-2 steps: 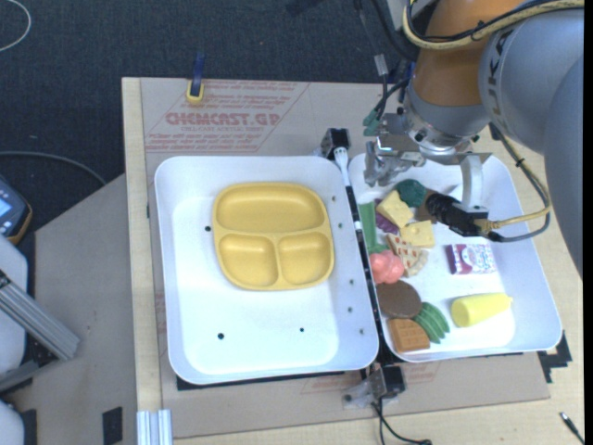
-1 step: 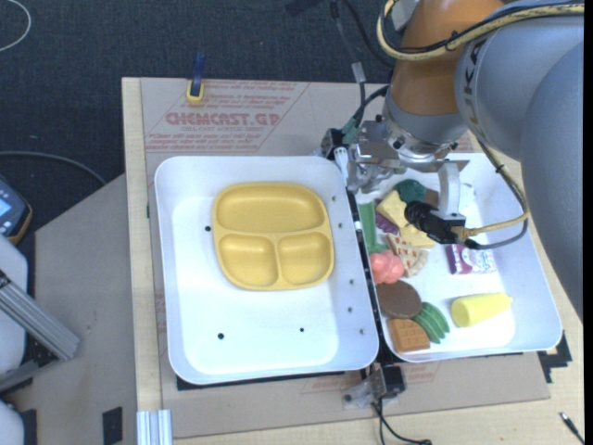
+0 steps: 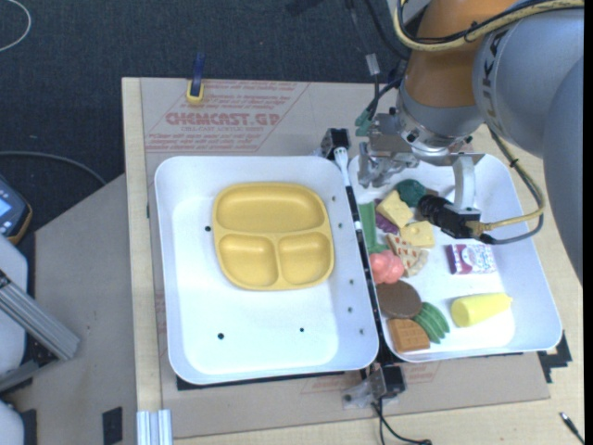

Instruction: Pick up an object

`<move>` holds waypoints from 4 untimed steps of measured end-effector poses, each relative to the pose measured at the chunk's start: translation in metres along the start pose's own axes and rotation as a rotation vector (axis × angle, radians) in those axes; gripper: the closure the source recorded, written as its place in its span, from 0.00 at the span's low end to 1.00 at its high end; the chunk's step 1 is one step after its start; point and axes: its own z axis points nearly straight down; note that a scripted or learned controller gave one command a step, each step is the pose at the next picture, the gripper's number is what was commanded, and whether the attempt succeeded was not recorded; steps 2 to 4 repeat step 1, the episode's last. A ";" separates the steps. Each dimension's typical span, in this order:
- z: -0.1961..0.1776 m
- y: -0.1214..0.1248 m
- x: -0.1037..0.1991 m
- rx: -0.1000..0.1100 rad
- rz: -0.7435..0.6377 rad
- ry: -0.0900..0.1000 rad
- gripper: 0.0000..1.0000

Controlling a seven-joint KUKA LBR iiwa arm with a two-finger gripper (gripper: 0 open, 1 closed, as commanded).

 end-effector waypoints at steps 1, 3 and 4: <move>0.009 0.010 0.006 0.001 -0.002 0.000 1.00; 0.009 0.010 0.006 0.001 -0.002 0.000 1.00; 0.009 0.010 0.006 0.001 -0.002 0.000 1.00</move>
